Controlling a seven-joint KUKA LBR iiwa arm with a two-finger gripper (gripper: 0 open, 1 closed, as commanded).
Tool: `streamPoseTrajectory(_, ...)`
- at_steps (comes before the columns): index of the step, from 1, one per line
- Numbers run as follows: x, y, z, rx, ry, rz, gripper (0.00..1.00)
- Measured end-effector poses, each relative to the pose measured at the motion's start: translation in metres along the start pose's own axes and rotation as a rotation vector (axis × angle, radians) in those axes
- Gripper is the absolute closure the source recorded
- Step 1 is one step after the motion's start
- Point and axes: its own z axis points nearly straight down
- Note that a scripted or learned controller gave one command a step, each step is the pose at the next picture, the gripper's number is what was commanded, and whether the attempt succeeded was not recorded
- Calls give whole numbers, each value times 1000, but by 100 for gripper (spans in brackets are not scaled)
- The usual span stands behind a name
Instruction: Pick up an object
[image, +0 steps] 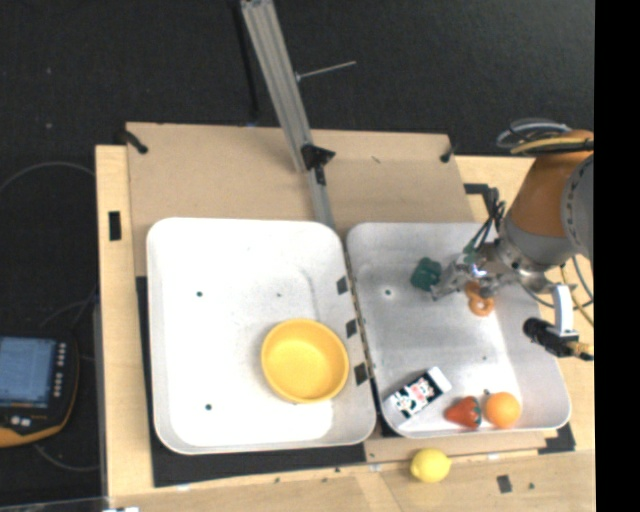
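Bins sit side by side as we look down on the bench: the gripper (452, 280) hangs over the upper part of the right bin (400, 250), just beside a green object (427, 272). We cannot tell how its fingers stand. A small orange piece (481, 303) lies below the wrist. A yellow bowl (304, 360) rests in the left bin (200, 260); a lemon (430, 465) lies outside on the bench.

Even overhead light, moderately bright; both white bins (200, 260) near blown out, faint glare on their floors. Soft short shadows under objects. Floor beyond the bench (250, 170) edges almost black. Overall soft focus, low resolution, slight grain
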Motion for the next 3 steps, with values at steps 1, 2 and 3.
streamPoseTrajectory(1,-1,1,-12,-5,-1,-1,100)
streamPoseTrajectory(2,-3,1,-56,0,6,0,100)
streamPoseTrajectory(3,-4,2,-105,-1,5,-2,100)
